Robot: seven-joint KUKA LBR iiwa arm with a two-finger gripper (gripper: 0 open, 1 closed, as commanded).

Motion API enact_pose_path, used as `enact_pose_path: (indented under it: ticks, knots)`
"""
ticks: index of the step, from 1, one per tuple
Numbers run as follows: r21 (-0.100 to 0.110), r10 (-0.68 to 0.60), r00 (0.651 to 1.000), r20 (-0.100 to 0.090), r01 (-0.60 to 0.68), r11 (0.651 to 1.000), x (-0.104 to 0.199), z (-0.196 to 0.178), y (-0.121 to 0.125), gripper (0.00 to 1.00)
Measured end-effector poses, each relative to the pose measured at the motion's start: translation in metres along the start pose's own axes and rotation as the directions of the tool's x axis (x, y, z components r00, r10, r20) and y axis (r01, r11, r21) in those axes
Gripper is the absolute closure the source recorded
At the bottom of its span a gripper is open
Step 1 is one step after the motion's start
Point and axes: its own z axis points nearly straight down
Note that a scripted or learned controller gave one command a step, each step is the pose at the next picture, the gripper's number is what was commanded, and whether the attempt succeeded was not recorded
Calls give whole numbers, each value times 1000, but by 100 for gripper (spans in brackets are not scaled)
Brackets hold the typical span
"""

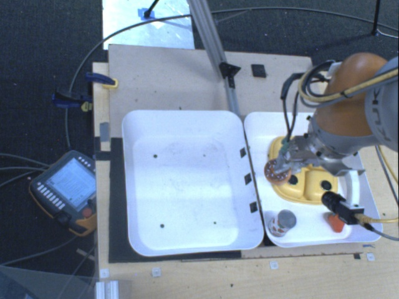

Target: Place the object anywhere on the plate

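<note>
Claw (282,165) low over yellow plate (305,189), by brown round object (274,172), grip state unclear.

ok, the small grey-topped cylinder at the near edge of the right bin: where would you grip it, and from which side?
Grip the small grey-topped cylinder across its round sides, probably coming straight down from above. It seems to stand upright and free in the right white bin, with the yellow plate a clear gap beyond it. The bin's near wall is close, so a side approach looks cramped.
</note>
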Motion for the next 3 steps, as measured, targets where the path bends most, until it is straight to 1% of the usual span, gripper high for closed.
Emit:
enact_pose_path:
  ticks: [1,2,3]
  knots:
    - [-1,-1,1000,0,1,1000,57,-11,-3,100]
    - [0,-1,1000,-1,1,1000,119,-13,2,100]
    - [0,0,1000,0,0,1000,164,-16,-2,100]
